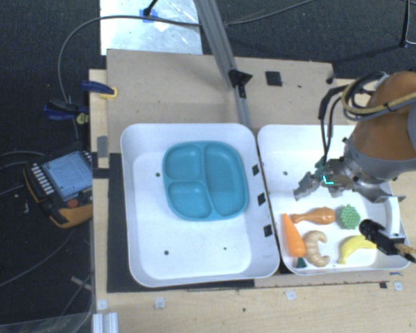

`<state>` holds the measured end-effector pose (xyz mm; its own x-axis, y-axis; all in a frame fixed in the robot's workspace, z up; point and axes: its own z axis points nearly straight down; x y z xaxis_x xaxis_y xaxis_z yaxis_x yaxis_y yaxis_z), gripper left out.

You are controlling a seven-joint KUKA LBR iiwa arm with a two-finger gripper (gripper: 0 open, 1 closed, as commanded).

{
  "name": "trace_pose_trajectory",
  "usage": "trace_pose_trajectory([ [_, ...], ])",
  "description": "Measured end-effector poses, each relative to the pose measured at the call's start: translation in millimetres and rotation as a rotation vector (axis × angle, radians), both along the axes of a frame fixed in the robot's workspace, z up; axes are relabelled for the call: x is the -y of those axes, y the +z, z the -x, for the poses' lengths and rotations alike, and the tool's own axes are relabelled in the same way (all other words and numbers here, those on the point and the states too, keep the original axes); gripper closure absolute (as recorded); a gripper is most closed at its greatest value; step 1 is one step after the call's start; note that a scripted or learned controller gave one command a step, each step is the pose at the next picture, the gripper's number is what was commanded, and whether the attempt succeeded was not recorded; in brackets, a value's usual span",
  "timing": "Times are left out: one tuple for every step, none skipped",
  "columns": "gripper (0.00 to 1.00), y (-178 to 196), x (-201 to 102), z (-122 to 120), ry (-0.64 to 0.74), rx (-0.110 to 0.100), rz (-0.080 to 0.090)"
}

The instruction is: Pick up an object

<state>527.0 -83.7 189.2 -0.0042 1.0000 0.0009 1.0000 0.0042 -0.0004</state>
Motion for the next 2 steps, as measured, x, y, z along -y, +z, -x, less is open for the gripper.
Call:
trace_pose_trajectory([
  [0.00, 0, 0, 0, 0.000, 0.001, 0.000],
  [0.00, -50, 7, -8, -0.003, -0.001, 0.001],
])
